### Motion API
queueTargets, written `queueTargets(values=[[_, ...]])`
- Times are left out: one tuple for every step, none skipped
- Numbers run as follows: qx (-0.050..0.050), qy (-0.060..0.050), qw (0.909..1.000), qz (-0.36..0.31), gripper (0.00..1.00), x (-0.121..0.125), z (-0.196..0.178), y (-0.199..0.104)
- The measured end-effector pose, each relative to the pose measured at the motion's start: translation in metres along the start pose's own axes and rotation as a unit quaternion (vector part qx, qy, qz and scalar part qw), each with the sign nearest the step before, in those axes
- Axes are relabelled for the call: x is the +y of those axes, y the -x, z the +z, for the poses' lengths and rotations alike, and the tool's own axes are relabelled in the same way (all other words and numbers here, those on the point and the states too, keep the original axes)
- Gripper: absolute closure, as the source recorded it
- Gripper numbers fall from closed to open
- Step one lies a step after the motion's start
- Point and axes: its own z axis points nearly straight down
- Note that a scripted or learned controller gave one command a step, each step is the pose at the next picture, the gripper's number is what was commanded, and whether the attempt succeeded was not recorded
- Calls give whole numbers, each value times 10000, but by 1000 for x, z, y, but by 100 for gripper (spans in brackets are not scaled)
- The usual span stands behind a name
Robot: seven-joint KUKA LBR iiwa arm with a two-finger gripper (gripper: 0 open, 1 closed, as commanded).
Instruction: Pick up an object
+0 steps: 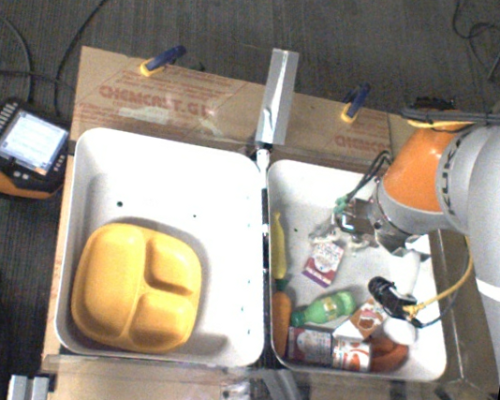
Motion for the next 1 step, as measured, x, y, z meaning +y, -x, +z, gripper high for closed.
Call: queueTargets(values=[[-11, -52, 9997, 247, 100, 42, -112, -49]])
